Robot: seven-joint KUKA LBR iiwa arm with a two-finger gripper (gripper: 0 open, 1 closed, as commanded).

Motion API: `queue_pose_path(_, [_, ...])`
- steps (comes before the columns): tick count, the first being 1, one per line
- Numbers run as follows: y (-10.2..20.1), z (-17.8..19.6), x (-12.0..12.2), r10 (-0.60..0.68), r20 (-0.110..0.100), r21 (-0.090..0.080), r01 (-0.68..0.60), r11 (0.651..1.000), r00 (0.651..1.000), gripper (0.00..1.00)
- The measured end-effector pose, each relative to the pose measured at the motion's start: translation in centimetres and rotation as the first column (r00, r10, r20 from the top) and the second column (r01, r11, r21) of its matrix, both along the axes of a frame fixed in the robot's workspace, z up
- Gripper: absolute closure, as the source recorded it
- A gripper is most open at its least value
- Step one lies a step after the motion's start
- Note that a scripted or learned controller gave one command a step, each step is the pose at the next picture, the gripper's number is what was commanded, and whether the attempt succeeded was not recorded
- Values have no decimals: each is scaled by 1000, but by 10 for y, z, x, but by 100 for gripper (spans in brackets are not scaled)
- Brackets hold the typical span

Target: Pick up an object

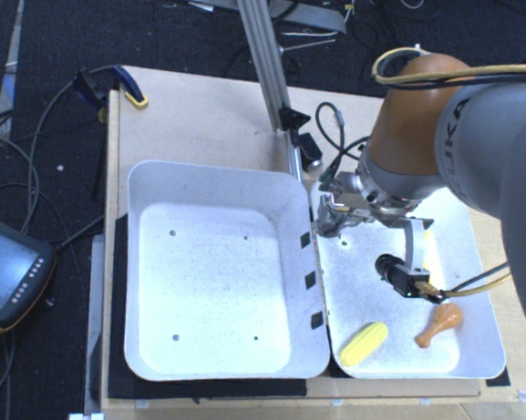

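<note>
A yellow corn-cob-shaped object (363,343) lies near the front left corner of the right bin (469,360). To its right rests an orange drumstick-shaped object (439,326). My gripper (334,218) hangs low over the back left part of the right bin, close to the wall shared with the left bin. It is well behind both objects and touches neither. The grey arm with its orange band (418,108) covers the back of the right bin.
The left bin (146,185) sits beside the right one. A slanted aluminium pole (267,59) rises behind the bins. A black part with cables (399,273) hangs from the wrist. A teach pendant (2,269) lies off the bench at left.
</note>
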State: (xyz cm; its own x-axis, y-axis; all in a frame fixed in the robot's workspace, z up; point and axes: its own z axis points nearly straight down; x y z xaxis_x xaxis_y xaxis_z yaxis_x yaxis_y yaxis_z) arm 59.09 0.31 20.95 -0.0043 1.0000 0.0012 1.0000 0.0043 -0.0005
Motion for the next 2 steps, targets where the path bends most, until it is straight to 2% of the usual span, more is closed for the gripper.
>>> queue_pose_path(1, [50,7,-22,1,1,0,-1,1000,1000,100])
queue_pose_path(2, [79,18,-51,-1,1,0,1,1000,1000,100])
